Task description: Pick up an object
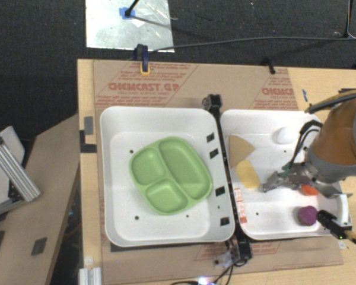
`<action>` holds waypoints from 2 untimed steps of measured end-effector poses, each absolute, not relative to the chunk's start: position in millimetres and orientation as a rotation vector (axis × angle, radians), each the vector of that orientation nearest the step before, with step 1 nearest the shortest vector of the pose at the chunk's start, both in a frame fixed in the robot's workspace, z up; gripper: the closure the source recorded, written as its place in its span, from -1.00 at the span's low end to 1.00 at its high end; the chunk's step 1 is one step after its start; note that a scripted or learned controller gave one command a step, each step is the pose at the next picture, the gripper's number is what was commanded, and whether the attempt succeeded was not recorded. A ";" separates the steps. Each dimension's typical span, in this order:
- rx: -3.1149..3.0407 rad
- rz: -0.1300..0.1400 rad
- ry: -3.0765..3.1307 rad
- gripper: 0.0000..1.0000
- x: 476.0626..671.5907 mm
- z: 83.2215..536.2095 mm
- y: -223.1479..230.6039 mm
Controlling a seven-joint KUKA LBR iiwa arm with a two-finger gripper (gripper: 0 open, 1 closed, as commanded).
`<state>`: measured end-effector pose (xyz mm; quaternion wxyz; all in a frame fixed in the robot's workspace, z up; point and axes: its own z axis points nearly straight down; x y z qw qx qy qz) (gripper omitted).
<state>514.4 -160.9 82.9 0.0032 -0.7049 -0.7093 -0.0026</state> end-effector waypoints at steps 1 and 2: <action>-2.217 -0.007 -2.226 1.00 514.9 95.3 -163.2; -2.223 -0.005 -2.230 1.00 511.1 155.3 -169.9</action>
